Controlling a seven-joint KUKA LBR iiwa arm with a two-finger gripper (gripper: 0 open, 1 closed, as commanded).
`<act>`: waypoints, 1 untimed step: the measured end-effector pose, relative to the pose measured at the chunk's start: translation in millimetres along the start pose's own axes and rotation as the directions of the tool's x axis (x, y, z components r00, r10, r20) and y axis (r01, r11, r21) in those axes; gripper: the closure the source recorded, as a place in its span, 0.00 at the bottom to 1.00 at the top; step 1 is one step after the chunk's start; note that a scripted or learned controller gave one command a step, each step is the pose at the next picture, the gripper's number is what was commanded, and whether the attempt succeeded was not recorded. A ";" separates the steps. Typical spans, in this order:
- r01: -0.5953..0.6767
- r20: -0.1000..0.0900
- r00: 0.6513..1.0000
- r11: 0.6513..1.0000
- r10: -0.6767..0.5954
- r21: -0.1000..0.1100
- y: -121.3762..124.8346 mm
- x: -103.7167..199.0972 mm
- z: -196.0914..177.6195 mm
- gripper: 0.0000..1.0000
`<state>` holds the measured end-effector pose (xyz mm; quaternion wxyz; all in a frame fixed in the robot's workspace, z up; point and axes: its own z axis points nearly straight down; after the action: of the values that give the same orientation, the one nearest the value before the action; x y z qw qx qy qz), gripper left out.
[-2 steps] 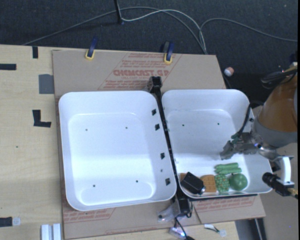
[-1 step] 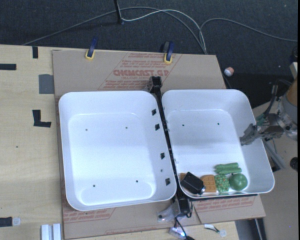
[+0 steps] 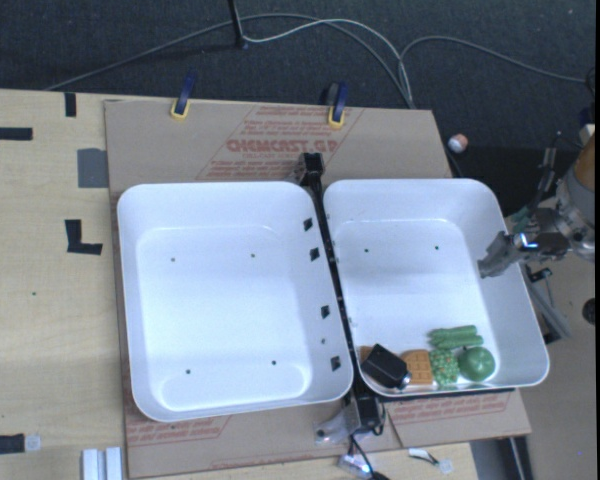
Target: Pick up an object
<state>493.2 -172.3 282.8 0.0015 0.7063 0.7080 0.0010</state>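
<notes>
Lying with its long axis left-right, green object; fingers' state unclear.

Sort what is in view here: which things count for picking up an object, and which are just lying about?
For the job:
- gripper, at the right bin's right rim
- black block, orange piece, green pieces, bunched in that bin's near right corner

Lying about:
- left bin
- cardboard sheet with two clamps
- cables
- black tape marks
</notes>
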 end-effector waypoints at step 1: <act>-0.002 -0.001 1.000 1.000 0.002 0.005 20.5 -1.6 22.3 1.00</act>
<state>513.8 -173.8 260.6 -0.0005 0.7068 0.7074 -0.0005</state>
